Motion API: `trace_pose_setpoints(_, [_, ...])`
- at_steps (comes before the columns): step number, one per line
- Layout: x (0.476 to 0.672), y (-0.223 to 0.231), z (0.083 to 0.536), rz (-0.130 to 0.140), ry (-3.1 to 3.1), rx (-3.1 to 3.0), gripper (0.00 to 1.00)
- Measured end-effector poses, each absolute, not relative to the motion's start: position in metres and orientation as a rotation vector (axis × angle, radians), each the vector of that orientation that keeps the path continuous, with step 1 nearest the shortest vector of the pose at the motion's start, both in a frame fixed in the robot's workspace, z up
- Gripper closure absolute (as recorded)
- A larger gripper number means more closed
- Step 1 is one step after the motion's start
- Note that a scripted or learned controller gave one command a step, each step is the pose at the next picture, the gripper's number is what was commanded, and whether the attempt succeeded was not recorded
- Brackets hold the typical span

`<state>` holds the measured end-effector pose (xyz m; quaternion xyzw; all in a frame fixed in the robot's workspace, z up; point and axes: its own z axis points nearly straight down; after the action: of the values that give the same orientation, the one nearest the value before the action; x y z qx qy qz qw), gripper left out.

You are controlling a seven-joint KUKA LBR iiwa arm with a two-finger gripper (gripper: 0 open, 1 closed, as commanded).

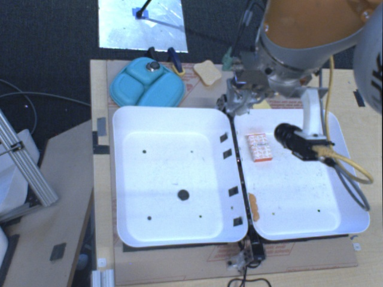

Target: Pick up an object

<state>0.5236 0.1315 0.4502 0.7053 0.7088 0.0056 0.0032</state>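
A small box with a red and white pattern (259, 146) lies in the right bin (311, 220), near its back left. A thin brown piece (254, 207) rests against that bin's left wall. A small dark disc (183, 194) sits on the floor of the left bin (161, 160). My gripper (233, 102) hangs over the back end of the divider between the two bins, behind and to the left of the patterned box. The grey wrist above it hides much of it, and I see nothing held.
A black cylinder (294, 140) with a yellow cable (350, 172) hangs from the arm over the right bin. Behind the bins lie a blue divided dish (146, 85), a tan bread-like piece (207, 72) and a shiny foil sheet (142, 15).
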Motion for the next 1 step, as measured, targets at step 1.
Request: trace_pose_setpoints(1, [0.5798,0.1811,0.2887,-0.015,2.235,2.216,1.00])
